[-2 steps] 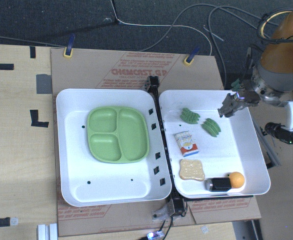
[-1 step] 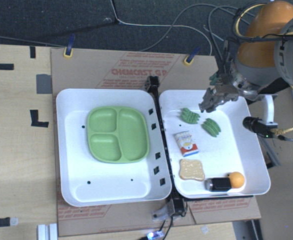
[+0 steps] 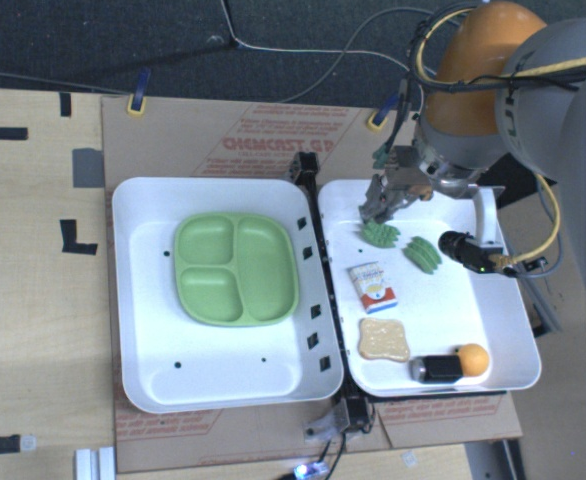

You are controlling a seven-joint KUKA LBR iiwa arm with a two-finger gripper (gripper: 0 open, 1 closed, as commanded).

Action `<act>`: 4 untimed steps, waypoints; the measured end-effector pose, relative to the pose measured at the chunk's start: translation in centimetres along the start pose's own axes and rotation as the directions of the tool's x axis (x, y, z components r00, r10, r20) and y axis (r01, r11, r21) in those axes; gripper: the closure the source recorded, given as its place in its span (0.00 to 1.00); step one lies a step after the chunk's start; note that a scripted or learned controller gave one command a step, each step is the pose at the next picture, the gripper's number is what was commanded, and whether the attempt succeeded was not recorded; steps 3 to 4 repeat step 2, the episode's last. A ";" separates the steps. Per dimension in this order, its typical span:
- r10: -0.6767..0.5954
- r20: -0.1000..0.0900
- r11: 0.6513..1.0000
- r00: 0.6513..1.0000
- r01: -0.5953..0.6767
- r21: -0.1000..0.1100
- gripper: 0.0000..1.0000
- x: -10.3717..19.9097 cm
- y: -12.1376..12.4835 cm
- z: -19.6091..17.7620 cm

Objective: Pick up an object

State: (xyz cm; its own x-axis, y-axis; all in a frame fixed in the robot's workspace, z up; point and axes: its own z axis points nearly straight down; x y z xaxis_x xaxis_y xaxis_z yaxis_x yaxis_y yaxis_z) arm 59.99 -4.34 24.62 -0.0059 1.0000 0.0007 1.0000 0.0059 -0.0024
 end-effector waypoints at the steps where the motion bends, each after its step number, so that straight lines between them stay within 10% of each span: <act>1: -0.001 -0.001 1.000 1.000 0.001 -0.001 1.00 6.0 1.8 0.5; 2: 0.001 0.001 1.000 1.000 -0.001 0.001 1.00 10.6 2.0 1.8; 4: 0.001 0.001 1.000 1.000 -0.001 0.001 1.00 10.6 2.0 1.8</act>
